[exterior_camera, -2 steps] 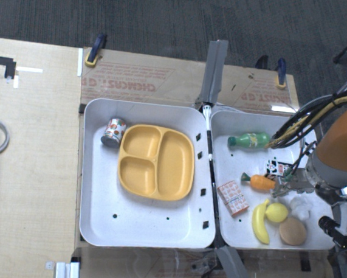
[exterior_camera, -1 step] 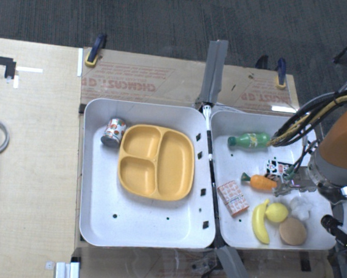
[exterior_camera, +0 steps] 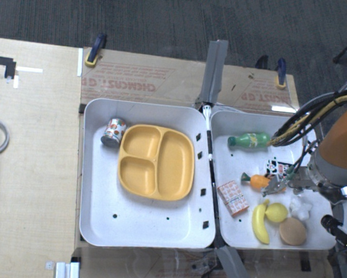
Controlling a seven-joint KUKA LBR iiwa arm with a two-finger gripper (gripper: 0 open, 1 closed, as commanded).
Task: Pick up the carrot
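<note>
Orange and small, the carrot (exterior_camera: 258, 181) lies on the floor of the right bin (exterior_camera: 233, 233), between the green bottle (exterior_camera: 250, 140) above it and the banana (exterior_camera: 260, 223) below, with a small pink box (exterior_camera: 233, 197) to its left. The gripper (exterior_camera: 277, 187) sits low just beside the carrot on its right, its tips seeming to touch it, but whether they are spread or closed I cannot tell. The carrot looks to rest on the bin, so I judge the approach made and the grasp and lift not yet done. A lemon (exterior_camera: 276, 212) and a brown ball (exterior_camera: 293, 232) lie near; the left bin (exterior_camera: 90, 176) holds a yellow tray (exterior_camera: 157, 162) and a can (exterior_camera: 114, 131)
</note>
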